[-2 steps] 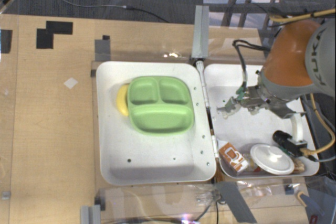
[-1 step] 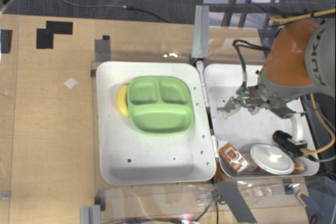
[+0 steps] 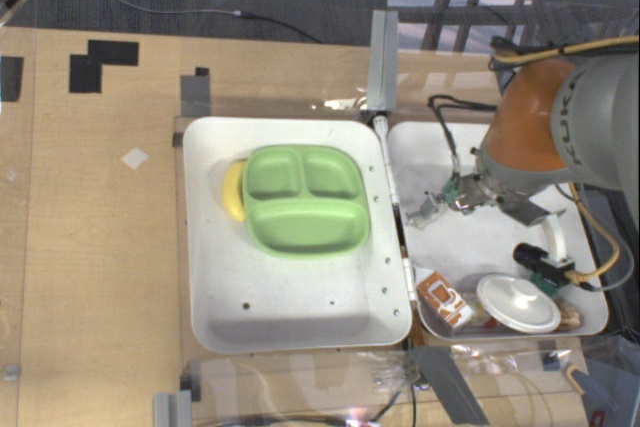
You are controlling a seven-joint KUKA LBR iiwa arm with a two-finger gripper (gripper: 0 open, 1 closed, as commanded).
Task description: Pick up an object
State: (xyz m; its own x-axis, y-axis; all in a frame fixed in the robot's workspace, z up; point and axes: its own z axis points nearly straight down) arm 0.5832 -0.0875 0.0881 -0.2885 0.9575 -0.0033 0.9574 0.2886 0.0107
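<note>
green plastic catches the eye first: a divided plate (image 3: 303,200) lies flat in the far half of the left bin (image 3: 290,315), and a yellow piece (image 3: 232,192), perhaps a toy banana, pokes out from under its left edge, so the plate partly pins it and would make it awkward to lift. the grey arm (image 3: 560,130) with its orange band reaches in from the right and hangs its end effector (image 3: 445,200) over the far left part of the right bin (image 3: 480,240), close to the wall shared with the left bin. whether the end effector is released or clenched cannot be told from this slant, and nothing is seen held in it. the bare bin floor lies under it there, so by my reading it is searching or lowering over a spot with nothing to take. the likely things to pick sit apart from it, along the near wall of the same bin: an orange packet (image 3: 444,301) in the near left corner and a white bowl-like dish (image 3: 517,303) just to its right, both crowded against the rim, which probably leaves little room for a clean grasp. the tan tabletop (image 3: 90,245) carries both bins.
</note>
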